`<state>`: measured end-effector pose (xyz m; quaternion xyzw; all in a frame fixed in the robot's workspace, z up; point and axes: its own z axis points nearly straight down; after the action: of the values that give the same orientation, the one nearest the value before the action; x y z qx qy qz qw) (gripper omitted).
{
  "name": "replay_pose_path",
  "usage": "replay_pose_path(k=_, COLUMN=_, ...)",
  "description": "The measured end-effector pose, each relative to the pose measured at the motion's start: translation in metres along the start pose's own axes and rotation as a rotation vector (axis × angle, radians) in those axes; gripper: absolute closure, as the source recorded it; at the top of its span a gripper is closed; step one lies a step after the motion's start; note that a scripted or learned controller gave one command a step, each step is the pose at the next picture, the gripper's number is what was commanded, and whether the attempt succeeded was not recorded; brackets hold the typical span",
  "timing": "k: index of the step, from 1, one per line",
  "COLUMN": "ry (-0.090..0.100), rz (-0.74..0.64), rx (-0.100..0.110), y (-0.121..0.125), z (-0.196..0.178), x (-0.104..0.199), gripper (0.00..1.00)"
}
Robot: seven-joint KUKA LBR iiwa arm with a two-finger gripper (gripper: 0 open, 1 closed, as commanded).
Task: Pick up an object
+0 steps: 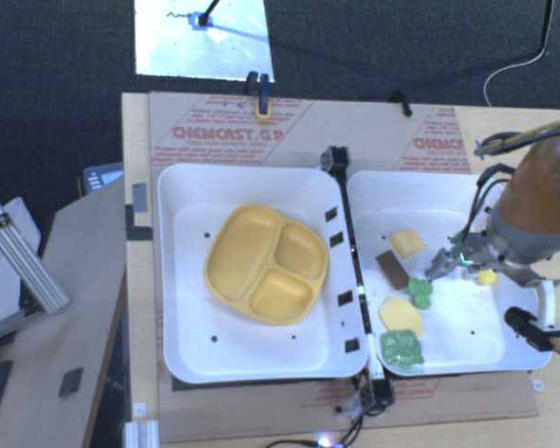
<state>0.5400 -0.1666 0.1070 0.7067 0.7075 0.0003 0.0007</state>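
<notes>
Camera view: one yellow tray [266,264] in the left bin [182,343]; six small pieces in the right bin [448,353]; gripper [443,264], grip unclear.

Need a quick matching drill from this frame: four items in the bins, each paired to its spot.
Things:
1. yellow divided tray
2. brown piece
3. large green piece
4. gripper

Places:
A. right bin, front edge near the divider
B. left bin, middle
C. over the right bin, near its centre
D. right bin, left of the small green piece

Pairs: 1-B, 2-D, 3-A, 4-C
</notes>
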Motion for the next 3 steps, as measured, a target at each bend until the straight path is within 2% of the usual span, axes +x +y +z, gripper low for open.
replay_pose_path(k=3, ry=0.0, rz=0.0, rx=0.0, y=0.0, z=0.0, x=0.0, gripper=0.0)
